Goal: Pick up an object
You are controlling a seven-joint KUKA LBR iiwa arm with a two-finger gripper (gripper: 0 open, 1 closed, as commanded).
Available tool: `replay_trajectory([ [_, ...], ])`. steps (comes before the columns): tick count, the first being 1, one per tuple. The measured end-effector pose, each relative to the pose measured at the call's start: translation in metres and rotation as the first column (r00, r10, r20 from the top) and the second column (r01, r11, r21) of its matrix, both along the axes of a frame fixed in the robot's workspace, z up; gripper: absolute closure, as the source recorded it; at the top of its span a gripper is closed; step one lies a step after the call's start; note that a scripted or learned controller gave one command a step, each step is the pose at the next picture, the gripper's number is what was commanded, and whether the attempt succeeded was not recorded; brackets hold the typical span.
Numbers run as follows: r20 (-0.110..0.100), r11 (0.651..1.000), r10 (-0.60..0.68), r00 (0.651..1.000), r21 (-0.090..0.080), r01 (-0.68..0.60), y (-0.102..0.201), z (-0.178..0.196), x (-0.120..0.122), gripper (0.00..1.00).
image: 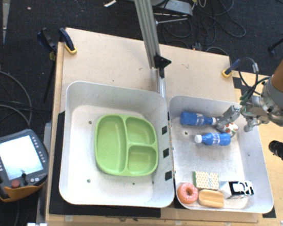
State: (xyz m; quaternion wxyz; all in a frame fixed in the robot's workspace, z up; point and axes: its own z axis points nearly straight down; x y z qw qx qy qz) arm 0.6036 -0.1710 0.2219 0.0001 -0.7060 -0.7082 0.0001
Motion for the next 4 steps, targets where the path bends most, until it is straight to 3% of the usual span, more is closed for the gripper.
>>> replay_trajectory([
  [1,0.0,1.0,0.0,1.0,0.0,0.0,0.0,0.0,0.0,0.0],
  [2,-0.006,1.0,0.0,1.0,0.001,0.0,0.007,-0.063,0.001,0.0],
  [3,0.008,1.0,-0.003,1.0,0.004,0.003,0.011,-0.119,0.001,0.0],
  [4,0.018,1.0,0.0,1.0,0.001,0.0,0.012,-0.118,0.007,0.0],
])
